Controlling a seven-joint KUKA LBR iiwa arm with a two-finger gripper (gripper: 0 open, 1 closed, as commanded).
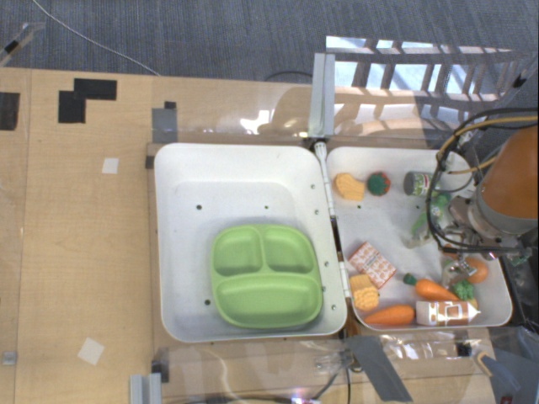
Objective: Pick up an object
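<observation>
We see the candidates for picking gathered in the right bin (383,225), a loose clutter of small toy foods. Nearest the arm lie an orange carrot (434,290) with a green tip and a small orange round piece (477,269), both near the bin's right wall. Along the front edge rest a larger carrot (389,316) and a white bottle (446,312) with an orange label, lying on its side just beside it. A red-and-white patterned box (372,263) sits tilted toward the bin's left, with a yellow ridged piece (365,293) touching its near corner. Toward the back we find a yellow lumpy item (349,186), a red and green round fruit (379,183) just beside it, and a small can (418,183) lying on its side.

The gripper (459,268) hangs low over the right part of this bin, close above the small orange piece and the first carrot. Cables and the wrist cover its tips, so we cannot tell how it stands or whether it touches anything.

The arm's orange band (512,183) looms above it at the right.

In the left bin (181,217) lies a green divided plate (267,276), toward the front.
</observation>
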